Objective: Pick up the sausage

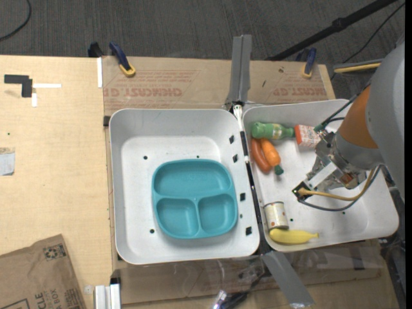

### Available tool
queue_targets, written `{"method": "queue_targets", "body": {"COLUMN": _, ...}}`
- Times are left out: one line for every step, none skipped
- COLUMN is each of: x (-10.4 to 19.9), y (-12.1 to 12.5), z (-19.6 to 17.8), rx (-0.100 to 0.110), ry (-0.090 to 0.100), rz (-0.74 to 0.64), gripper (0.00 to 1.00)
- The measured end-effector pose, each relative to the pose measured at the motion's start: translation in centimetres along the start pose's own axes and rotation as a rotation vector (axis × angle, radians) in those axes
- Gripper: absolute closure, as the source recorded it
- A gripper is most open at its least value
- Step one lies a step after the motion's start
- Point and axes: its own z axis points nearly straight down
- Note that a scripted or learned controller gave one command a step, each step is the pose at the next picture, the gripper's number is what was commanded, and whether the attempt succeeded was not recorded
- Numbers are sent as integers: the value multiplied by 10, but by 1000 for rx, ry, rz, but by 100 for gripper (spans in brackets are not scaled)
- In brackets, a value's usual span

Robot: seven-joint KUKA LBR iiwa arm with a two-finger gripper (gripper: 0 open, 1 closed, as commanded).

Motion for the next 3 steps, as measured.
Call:
{"method": "queue_targets", "body": {"x": 28, "y": 65, "z": -2, "rx": 9, "ry": 1, "rz": 170, "gripper": 0}}
{"method": "queue_targets", "body": {"x": 65, "y": 94, "z": 2, "rx": 8, "ry": -7, "rz": 345, "gripper": 0}}
{"method": "queue_targets", "body": {"x": 69, "y": 126, "z": 1, "rx": 8, "ry": -1, "rz": 332, "gripper": 0}}
